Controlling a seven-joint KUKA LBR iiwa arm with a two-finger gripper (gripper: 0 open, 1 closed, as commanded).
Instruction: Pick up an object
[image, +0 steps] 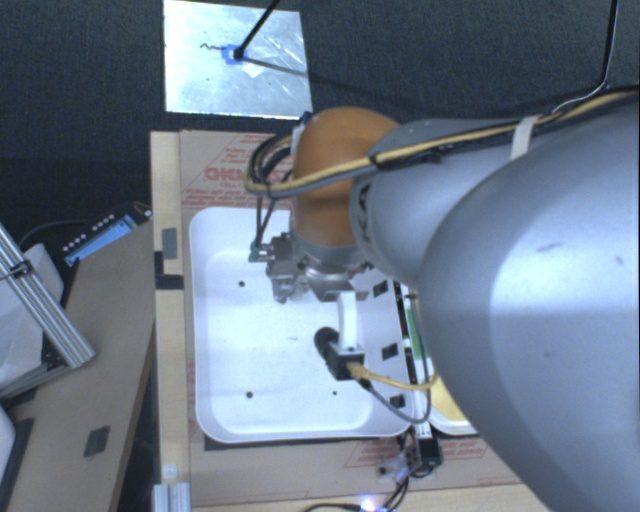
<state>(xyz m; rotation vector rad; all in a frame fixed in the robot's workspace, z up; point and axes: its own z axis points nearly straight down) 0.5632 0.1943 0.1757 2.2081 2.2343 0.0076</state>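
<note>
White, one bin (228, 352) lies beneath one grey arm (540, 300), whose gripper (287, 278) may be open or closed: cannot tell.

bin (225, 350): white | arm (520, 300): grey, orange band (330, 170) | board (215, 165): tan, red print | panel (235, 60): silvery

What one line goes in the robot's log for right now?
arm | over left white bin | grasp: cannot tell | pickup: not yet shown
</note>
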